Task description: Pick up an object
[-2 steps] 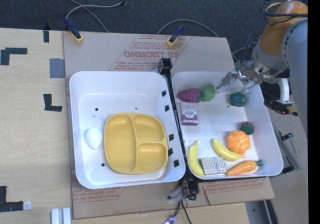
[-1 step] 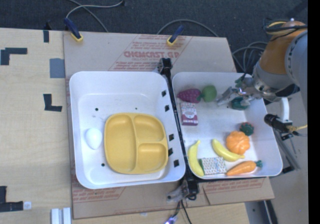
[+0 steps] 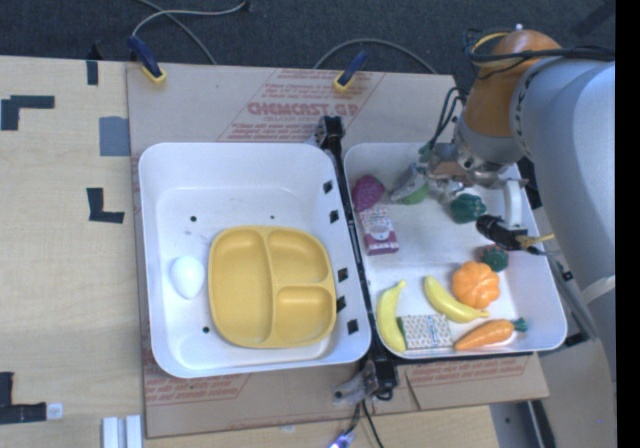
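Two white bins sit side by side on the surface: the left bin [image 3: 160, 186] holds a yellow tray [image 3: 270, 286] and a white egg [image 3: 187, 276], the right bin [image 3: 545, 321] the candidate objects. The tool [image 3: 440, 176] hangs over the right bin's far edge, just beside a green item [image 3: 466, 206], with a purple item [image 3: 367, 191] toward the bin's left wall; whether it is released or clenched cannot be told. Judged step: approach, nothing seen grasped; the next move calls for descending squarely onto one object, clear of the banana [image 3: 448, 301], pumpkin [image 3: 475, 284] and carrot [image 3: 485, 334] near the front edge.
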Controlling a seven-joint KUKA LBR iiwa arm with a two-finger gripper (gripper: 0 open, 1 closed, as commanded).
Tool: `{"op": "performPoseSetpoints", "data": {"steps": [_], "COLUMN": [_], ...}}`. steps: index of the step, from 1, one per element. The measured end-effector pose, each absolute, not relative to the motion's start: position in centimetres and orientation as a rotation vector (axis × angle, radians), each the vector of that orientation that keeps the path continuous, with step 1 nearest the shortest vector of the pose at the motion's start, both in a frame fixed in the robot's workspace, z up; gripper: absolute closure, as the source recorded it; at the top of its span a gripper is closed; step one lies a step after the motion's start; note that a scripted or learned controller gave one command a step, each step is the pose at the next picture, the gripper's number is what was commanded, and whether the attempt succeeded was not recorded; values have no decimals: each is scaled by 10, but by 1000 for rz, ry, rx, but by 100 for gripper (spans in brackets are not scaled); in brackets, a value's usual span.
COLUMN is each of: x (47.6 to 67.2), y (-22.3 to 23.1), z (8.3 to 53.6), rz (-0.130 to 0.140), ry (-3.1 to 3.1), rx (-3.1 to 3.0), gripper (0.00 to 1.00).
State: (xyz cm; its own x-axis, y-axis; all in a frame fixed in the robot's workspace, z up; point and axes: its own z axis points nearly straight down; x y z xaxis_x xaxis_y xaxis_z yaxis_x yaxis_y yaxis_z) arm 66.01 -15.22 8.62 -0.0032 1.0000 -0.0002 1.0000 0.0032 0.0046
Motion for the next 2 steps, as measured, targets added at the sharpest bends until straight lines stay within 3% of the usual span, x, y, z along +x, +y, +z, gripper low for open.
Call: {"op": "performPoseSetpoints", "data": {"steps": [1, 2], "x": [660, 652], "y": [-153, -77], "z": [96, 185], "rz": [1, 1], "ry": [2224, 2224], "rx": [2214, 2219], "gripper": [100, 100]}}
